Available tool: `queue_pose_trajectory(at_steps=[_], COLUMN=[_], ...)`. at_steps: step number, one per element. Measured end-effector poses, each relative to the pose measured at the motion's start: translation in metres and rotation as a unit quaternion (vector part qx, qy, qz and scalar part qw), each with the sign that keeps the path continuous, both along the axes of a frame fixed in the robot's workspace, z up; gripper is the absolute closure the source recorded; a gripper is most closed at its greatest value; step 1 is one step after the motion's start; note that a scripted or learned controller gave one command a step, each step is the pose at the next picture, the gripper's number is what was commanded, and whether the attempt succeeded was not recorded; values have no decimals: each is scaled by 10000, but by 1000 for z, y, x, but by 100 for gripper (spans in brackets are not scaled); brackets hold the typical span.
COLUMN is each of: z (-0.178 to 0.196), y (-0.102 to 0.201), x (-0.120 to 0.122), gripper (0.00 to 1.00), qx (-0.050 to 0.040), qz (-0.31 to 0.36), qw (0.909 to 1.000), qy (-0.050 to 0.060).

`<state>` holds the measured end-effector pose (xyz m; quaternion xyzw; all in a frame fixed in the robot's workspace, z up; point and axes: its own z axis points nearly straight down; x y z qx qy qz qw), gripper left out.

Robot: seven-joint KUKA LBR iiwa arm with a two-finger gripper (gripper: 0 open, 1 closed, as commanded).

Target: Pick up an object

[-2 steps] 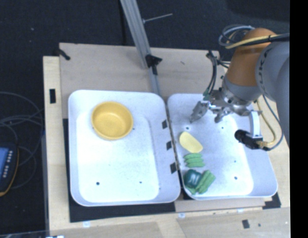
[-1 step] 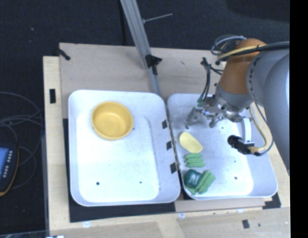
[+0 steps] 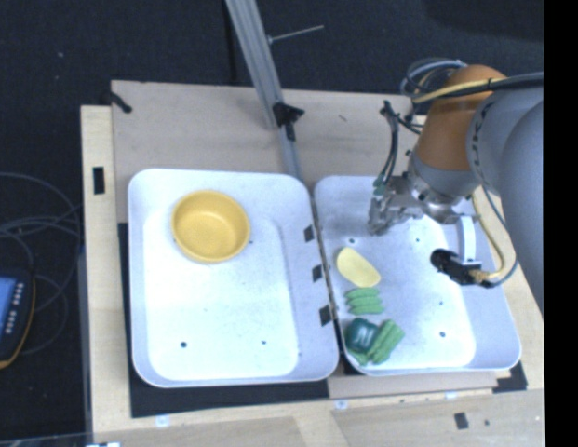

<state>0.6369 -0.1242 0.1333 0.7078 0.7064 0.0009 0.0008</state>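
Two white bins are sitting side by side on the table (image 3: 214,128), and that split is shaping where everything is lying. The left bin (image 3: 214,343) is holding just one thing, a yellow bowl (image 3: 210,225), resting upright near its far left corner. The right bin (image 3: 428,343) is carrying the likely targets, and all of them are crowding its left wall: a pale yellow piece (image 3: 357,268) farthest back, a small light green piece (image 3: 364,300) just in front of it, and a darker green cluster (image 3: 372,339) nearest the camera, its parts touching or overlapping so that I cannot separate them.

The gripper (image 3: 389,209) is hanging over the far part of the right bin, behind the pale yellow piece and apart from it, with bare bin floor showing between them. Nothing is sitting between the fingers; whether they are spread or closed I cannot tell, since they are reading as one dark grey lump from above. The arm (image 3: 456,138) is reaching in from the right, so its wrist is crossing the bin's back edge.

In my judgement the pick is not yet made. Because the objects are hugging the wall, a descent there is risking a finger striking the rim.
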Motion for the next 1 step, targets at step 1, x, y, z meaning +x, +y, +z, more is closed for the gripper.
queue_pose_trajectory(at_steps=[1], z=[47], y=[-9], x=[0], gripper=[100], qx=[-3], qz=[6], qw=[10000], qy=[-11])
